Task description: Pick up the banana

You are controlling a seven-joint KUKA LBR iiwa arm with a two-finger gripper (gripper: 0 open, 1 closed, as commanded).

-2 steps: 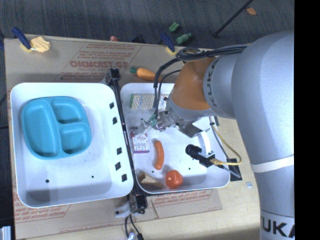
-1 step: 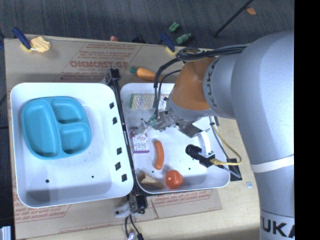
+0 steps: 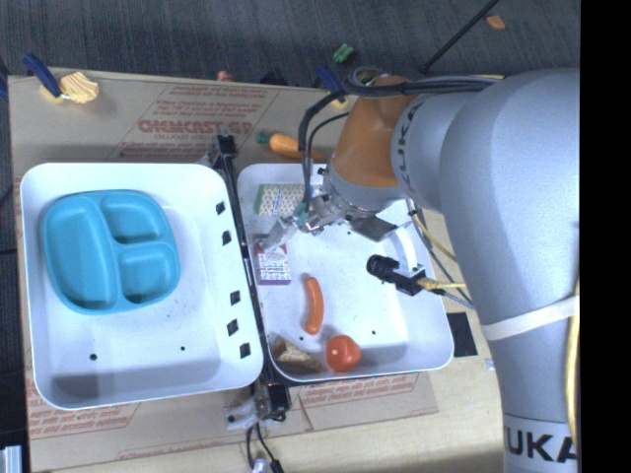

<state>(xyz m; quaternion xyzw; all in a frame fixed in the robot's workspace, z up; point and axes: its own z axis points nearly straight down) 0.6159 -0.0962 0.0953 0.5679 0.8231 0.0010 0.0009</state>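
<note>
Gripper [image 3: 296, 223] is hovering low at upper centre of the right bin [image 3: 419, 338], its opening unclear, presumably searching since no banana is showing.

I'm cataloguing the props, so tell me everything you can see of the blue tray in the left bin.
The blue tray looks like smooth, light-blue plastic with rounded corners. It has three compartments: a long one on the view's left and two smaller ones on the right. It lies flat, open side up, on the floor of the left white bin, toward its far-left corner.

Even, bright light; soft shadows inside the white bins [image 3: 59, 382]; slightly grainy.
</note>
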